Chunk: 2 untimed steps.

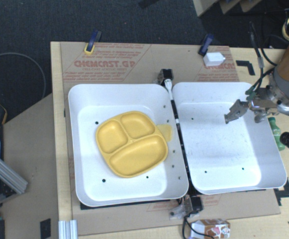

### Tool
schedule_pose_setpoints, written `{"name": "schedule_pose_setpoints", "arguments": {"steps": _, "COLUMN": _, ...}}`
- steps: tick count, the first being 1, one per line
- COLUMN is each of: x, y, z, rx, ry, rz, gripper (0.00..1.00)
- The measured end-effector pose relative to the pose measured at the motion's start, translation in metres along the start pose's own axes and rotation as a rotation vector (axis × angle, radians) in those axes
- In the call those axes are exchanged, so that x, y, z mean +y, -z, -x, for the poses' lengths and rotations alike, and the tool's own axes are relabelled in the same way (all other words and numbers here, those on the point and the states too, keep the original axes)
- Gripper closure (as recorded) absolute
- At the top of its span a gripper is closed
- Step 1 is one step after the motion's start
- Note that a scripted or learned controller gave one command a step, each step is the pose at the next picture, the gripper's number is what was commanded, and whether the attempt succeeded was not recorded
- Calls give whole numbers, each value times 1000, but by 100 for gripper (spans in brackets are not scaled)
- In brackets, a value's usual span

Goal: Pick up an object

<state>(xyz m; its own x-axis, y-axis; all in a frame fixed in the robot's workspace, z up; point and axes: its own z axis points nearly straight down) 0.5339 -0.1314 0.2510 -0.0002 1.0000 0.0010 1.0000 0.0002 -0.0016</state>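
A yellow divided plate with three compartments lies flat in the left bin. A small pale yellow piece peeks out at the plate's right edge. My gripper hangs over the upper right part of the right bin, far from the plate. Its fingers stand apart, open, with nothing between them. The arm's orange band is at the view's right edge.
A green object lies along the right bin's right rim, just below the gripper. Both bins sit on a cardboard sheet with clamps at the back. A black divider clip sits between the bins at the far end. Cables lie around the bench.
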Motion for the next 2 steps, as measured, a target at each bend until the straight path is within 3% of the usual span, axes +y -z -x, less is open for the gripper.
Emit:
{"name": "schedule_pose_setpoints", "arguments": {"steps": 1, "x": -46, "y": 99, "z": -45, "rx": -1, "ry": 4, "rz": 13, "gripper": 0}}
{"name": "schedule_pose_setpoints", "arguments": {"steps": 2, "x": -54, "y": 157, "z": -107, "rx": 1, "ry": 8, "rz": 10, "gripper": 0}}
